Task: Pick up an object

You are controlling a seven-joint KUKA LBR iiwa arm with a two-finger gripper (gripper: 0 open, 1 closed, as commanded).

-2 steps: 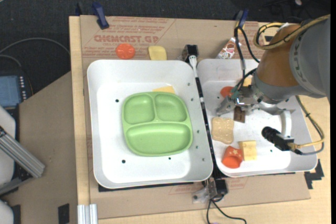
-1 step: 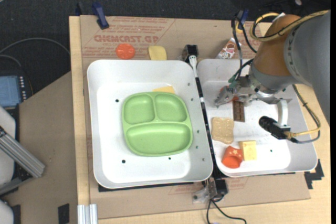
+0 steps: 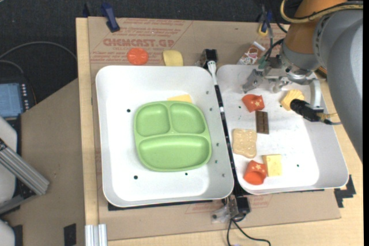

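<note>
From my seat I see the gripper (image 3: 266, 79) low over the far end of the right bin (image 3: 323, 173), the grey arm and its orange band coming in from the right; I cannot tell how the hand stands — nothing shows as held in it; a red piece (image 3: 253, 102) lies just beside and below the gripper, apart from it; a yellow block (image 3: 291, 97) sits to the right, under the wrist; a dark brown bar (image 3: 262, 121) lies mid-bin, with a tan slice of toast (image 3: 244, 142) near it toward the left wall; at the near end a second red piece (image 3: 255, 172) touches a yellow cheese wedge (image 3: 273, 165); the left bin (image 3: 115, 181) holds a green divided plate (image 3: 172, 135) with a pale yellow piece (image 3: 180, 98) at its far rim — beyond the bins, on the cardboard, rest an orange disc (image 3: 137, 56) and a pale yellow lump (image 3: 172, 57)
</note>
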